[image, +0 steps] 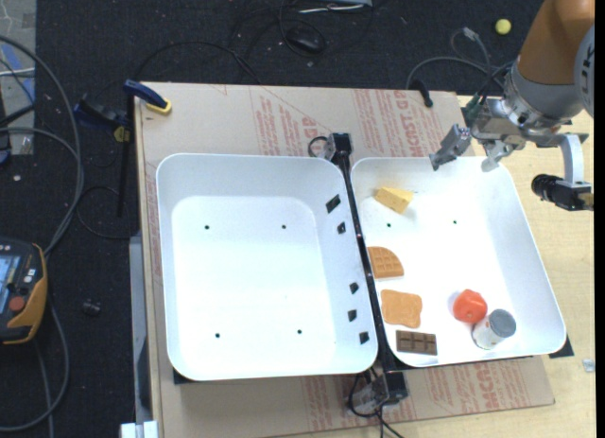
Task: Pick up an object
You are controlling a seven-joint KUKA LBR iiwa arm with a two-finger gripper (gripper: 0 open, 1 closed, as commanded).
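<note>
Over right bin's [529, 228] far rim — spread fingers [452, 147]

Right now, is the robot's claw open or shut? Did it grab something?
Gripper: open, holding nothing, above the far edge of the right bin.

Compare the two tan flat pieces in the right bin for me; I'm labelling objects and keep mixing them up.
The waffle-like piece has one rounded side and a grid pattern; the toast-like piece is squarer with a smooth, more orange face. The waffle-like piece lies farther up the bin, the toast-like piece nearer the chocolate bar. Both lie flat near the right bin's left wall.
</note>
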